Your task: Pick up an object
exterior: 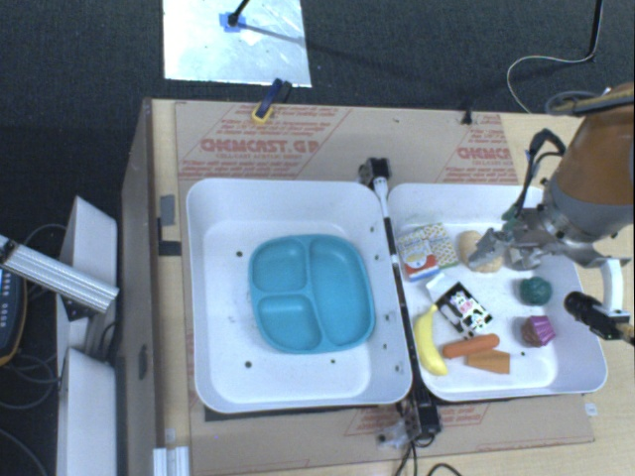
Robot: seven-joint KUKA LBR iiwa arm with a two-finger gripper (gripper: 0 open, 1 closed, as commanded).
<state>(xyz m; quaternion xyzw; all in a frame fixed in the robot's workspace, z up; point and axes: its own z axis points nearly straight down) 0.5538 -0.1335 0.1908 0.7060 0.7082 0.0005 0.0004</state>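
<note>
My gripper point(490, 253) hangs low over the upper middle of the right bin point(580, 370), on the grey arm with its orange band point(595, 152) coming in from the right. Its tip is right beside a round beige object point(466, 245), which it partly covers. Loose in the same bin lie a printed snack packet point(425, 247), a black-and-white box point(464, 309), a banana point(429, 343), a carrot point(471, 346), an orange wedge point(488, 363), a green ball point(536, 290) and a purple cup point(539, 331).
The left bin point(213, 365) holds a blue divided plate point(311, 292). A ridge with a black clip point(375, 172) separates the two bins. A black part of the arm point(593, 313) overhangs the right bin's right side. Cardboard lies under both bins.
</note>
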